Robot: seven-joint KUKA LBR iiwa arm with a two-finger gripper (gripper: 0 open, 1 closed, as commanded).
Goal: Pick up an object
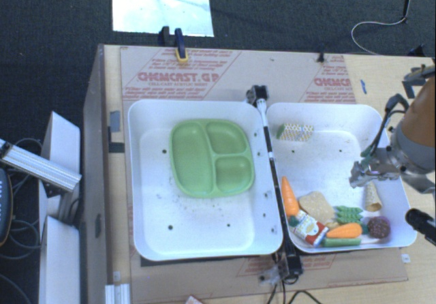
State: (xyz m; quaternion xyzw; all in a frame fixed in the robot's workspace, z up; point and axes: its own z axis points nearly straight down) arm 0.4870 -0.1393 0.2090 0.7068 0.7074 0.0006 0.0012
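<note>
1. Grey metal two-finger gripper (368,174) hangs over the right white plastic bin (327,122); I can't tell how its jaws stand.
2. Just below it I see a tan ridged cone (372,196).
3. Left of the gripper lies an orange toy carrot (289,196).

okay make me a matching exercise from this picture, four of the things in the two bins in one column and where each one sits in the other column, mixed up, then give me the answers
Things:
1. green divided plate
2. waffle piece
3. ice cream cone
4. upright carrot

Places:
A. right bin, near its far wall
B. right bin, against the divider on its left side
C. middle of the left bin
D. right bin, just below the claw

Pairs: 1-C, 2-A, 3-D, 4-B
</note>
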